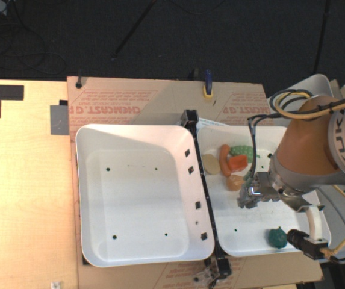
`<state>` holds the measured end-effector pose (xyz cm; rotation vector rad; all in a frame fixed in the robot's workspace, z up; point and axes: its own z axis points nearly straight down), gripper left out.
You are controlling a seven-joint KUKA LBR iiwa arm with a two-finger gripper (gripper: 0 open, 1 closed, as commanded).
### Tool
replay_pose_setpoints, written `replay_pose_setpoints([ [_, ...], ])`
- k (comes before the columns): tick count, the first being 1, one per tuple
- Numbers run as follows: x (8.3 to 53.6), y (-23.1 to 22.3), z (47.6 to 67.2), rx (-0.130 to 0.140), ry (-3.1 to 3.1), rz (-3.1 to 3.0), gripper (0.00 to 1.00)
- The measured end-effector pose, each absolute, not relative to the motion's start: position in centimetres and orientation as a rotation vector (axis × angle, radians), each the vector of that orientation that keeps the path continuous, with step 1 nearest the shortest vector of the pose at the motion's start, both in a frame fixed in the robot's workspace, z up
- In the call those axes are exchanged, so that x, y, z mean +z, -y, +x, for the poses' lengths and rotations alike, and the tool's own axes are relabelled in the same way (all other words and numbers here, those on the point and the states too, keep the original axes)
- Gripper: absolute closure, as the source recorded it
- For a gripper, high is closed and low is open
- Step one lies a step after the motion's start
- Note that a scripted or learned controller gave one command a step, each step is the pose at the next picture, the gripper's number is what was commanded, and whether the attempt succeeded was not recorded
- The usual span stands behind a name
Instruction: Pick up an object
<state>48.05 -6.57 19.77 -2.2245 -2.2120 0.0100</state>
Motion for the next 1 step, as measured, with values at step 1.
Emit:
replay_pose_setpoints([
  [1, 9.66, 13.77, 47.14, 0.015, 2.208, -2.223, 1.00],
])
